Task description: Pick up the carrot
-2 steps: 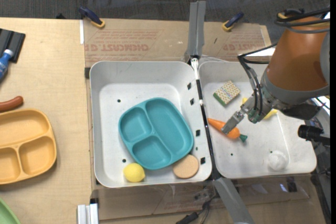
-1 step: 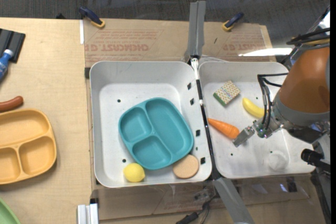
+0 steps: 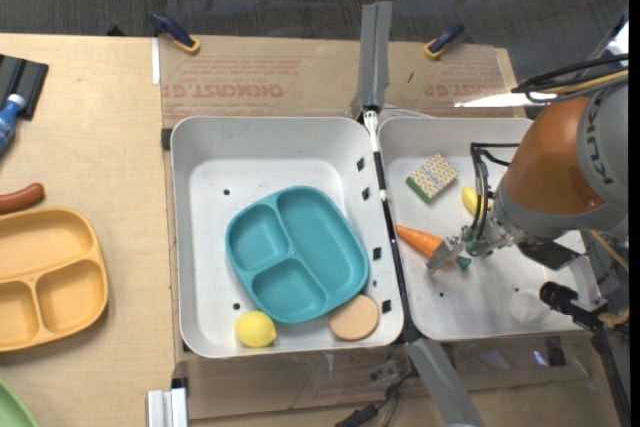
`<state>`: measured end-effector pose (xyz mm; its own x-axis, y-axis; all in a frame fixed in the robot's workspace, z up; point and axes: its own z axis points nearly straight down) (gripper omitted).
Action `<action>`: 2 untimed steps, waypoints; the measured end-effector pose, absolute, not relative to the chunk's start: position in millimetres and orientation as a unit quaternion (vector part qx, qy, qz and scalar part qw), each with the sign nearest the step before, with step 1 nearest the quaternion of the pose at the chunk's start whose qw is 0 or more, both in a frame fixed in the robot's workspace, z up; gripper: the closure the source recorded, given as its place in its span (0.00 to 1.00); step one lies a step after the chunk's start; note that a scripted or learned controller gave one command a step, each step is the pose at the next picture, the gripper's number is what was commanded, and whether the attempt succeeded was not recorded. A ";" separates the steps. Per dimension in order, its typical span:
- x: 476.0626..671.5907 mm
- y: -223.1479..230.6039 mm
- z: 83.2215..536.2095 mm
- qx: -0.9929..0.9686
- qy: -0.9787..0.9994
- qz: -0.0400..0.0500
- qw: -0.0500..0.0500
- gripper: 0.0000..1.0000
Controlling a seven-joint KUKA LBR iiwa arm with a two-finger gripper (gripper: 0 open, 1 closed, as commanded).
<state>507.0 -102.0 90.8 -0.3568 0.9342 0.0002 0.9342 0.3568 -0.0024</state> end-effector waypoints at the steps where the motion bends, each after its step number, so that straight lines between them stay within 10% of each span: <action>1: 507.4 -103.2 99.9 -0.567 -0.823 0.001 0.000 1.00; 2: 527.1 -39.1 204.5 -0.557 -0.830 0.001 0.000 1.00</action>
